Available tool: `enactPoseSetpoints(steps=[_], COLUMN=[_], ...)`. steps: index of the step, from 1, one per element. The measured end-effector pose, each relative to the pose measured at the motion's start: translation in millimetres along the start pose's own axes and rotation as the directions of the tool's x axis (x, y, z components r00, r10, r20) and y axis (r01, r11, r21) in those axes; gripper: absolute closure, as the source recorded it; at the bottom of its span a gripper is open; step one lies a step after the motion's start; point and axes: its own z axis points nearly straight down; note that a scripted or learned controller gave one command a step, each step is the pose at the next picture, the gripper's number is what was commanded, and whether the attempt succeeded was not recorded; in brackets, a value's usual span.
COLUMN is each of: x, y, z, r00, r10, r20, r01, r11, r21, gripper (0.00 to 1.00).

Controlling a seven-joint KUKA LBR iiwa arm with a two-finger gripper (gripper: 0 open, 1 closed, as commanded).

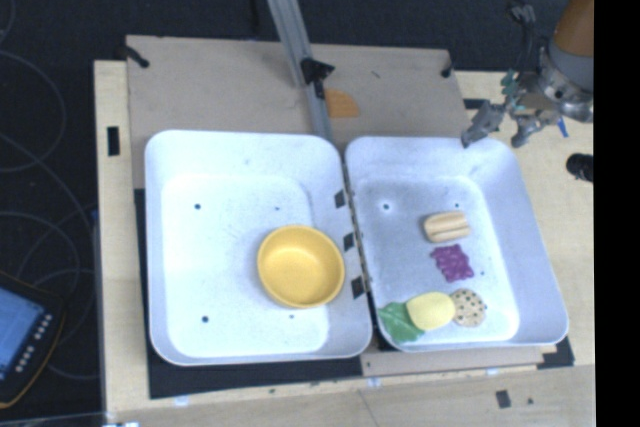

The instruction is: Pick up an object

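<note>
My gripper (494,137) hangs above the far right corner of the right bin (400,177), open, with nothing between its fingers. In that bin lie a tan bread roll (446,226), a purple bunch of grapes (453,262), a yellow lemon (431,311), a speckled cookie (468,307) and a green leaf (397,320). The last three are crowded into the near corner and touch one another. A yellow bowl (300,267) stands upright in the left bin (220,177). All of these lie well below and to the left of the gripper.
A grey metal post (285,10) slants up from the far side, between the two bins. An orange patch (340,103) marks the bench behind the bins. A handheld screen (18,335) lies off the bench at the lower left.
</note>
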Motion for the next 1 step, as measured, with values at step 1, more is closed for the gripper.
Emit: enactPoseSetpoints(steps=[1], x=[-0.6], y=[-0.2], z=[0.0], r00=[1.000], r10=[-0.001], r20=[0.001], r01=[0.001], r11=[1.000], r21=[0.001], gripper=[0.00])
